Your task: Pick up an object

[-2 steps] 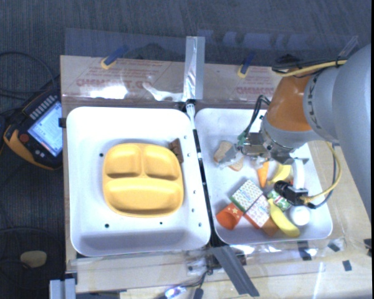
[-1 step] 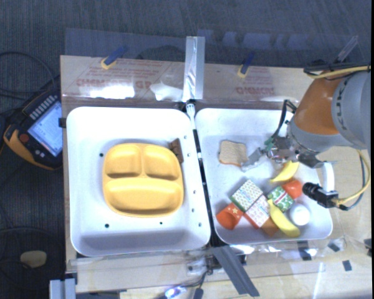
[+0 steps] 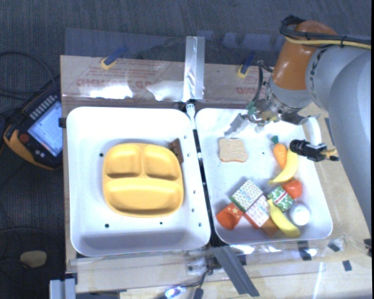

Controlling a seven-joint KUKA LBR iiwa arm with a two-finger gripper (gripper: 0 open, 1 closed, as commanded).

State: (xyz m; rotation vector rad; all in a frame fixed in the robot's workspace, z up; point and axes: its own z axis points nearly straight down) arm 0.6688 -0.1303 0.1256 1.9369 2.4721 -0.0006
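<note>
bins 2: left bin (image 3: 81, 185), right bin (image 3: 311, 195) | yellow divided tray 1 (image 3: 143, 179) | toast slice 1 (image 3: 232, 149) | bananas 2: (image 3: 287, 167), (image 3: 282, 218) at 5 o'clock | carrot 1 (image 3: 279, 153) | small cartons 3 (image 3: 247, 195)

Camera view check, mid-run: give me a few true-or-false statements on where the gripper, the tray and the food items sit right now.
1. The yellow tray lies in the left bin. True.
2. The toast slice lies in the left bin. False: it lies in the right bin, near its upper left.
3. The gripper holds the toast slice. False: it hovers above and beside the toast, with nothing between its fingers.
4. The carrot lies next to a banana. True.
5. The yellow tray is stacked on the food items. False: it lies apart, in the other bin.
</note>
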